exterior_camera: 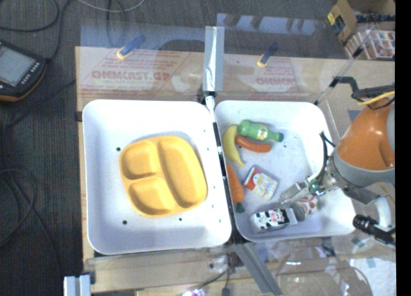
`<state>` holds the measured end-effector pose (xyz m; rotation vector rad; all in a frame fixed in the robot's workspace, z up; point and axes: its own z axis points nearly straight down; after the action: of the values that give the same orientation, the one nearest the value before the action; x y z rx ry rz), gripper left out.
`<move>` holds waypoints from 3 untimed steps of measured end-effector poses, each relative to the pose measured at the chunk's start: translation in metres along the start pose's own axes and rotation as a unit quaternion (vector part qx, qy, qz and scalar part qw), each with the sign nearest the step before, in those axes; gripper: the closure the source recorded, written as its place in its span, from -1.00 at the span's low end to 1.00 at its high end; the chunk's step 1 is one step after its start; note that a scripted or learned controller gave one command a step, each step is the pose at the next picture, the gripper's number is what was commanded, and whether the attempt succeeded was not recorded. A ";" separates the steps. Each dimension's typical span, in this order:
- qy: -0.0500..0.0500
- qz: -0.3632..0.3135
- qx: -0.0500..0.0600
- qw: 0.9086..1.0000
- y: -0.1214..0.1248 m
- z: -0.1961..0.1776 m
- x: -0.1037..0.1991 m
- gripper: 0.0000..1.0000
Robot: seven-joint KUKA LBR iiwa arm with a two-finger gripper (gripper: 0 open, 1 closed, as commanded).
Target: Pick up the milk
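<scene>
The milk [272,219] is a small carton with black and white patches, lying on its side near the front edge of the right bin [302,118]. My gripper [306,196] hangs low over the bin's front right part, just to the right of the milk and slightly behind it. The grey arm with its orange band [367,144] reaches in from the right. Nothing is visibly held.
A red and white carton [260,183] lies just behind the milk. A carrot [235,189] runs along the bin's left wall. Farther back are a banana [230,145], a red pepper [254,146] and a green bottle [259,131]. The left bin [103,121] holds a yellow divided tray [164,174].
</scene>
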<state>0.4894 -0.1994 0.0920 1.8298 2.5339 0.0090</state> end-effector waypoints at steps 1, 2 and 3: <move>-0.002 0.087 -0.001 0.996 0.003 0.000 0.008 -1.00; -0.004 -0.027 -0.001 1.000 0.004 0.000 0.011 -1.00; 0.002 0.028 -0.001 1.000 0.002 0.000 0.000 -1.00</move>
<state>0.4909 -0.1985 0.0917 1.9007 2.4847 0.0168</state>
